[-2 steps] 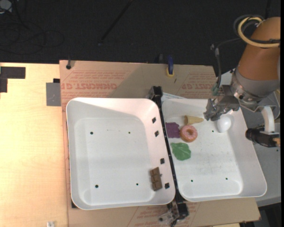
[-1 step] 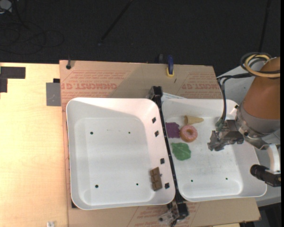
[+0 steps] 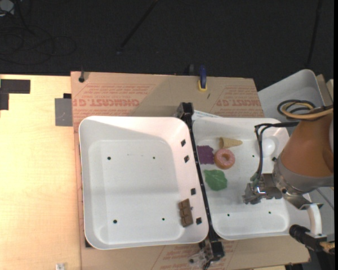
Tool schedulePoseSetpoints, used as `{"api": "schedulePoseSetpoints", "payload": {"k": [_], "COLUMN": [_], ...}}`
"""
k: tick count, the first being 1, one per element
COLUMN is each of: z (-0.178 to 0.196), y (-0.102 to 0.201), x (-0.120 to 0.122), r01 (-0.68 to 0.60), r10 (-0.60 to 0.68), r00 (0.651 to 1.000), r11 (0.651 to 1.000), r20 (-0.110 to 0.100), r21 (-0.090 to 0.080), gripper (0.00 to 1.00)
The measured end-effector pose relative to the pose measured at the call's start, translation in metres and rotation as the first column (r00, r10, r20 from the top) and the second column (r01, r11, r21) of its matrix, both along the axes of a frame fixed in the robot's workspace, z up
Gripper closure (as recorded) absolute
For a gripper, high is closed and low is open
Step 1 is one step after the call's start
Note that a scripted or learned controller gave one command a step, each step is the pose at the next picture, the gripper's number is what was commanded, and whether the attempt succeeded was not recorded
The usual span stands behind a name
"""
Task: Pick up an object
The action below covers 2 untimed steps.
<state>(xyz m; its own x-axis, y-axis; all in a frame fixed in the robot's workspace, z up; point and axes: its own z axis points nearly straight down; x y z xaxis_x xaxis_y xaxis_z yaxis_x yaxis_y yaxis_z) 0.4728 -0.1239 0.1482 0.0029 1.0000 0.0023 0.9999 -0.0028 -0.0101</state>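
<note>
In the right bin (image 3: 236,229) lie a purple lump (image 3: 205,154), a pink ring-shaped doughnut (image 3: 225,159), a green lump (image 3: 216,179) and a tan cone (image 3: 230,143). A white piece (image 3: 267,145) rests near the bin's right side. My gripper (image 3: 254,194) hangs low over the right part of this bin, to the right of the green lump and apart from it. A brown block (image 3: 186,212) sits in the left bin (image 3: 118,167) by its lower right wall.
A black divider with clips (image 3: 194,167) runs between the two bins. Cardboard (image 3: 158,97) lies under them on the wooden bench (image 3: 28,173). The arm's orange band (image 3: 307,148) and cables (image 3: 296,107) crowd the right edge.
</note>
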Motion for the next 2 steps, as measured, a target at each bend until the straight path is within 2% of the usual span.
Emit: {"api": "schedulePoseSetpoints", "payload": {"k": [1, 2], "z": [0.193, 0.24], "y": [0.052, 0.105], "x": [0.029, 0.003], "r01": [-0.009, -0.008], "r10": [0.009, 0.008], "r00": [1.0, 1.0], "r11": [1.0, 1.0], "r20": [0.027, 0.012], "r21": [-0.002, -0.001], "gripper": [1.0, 1.0]}}
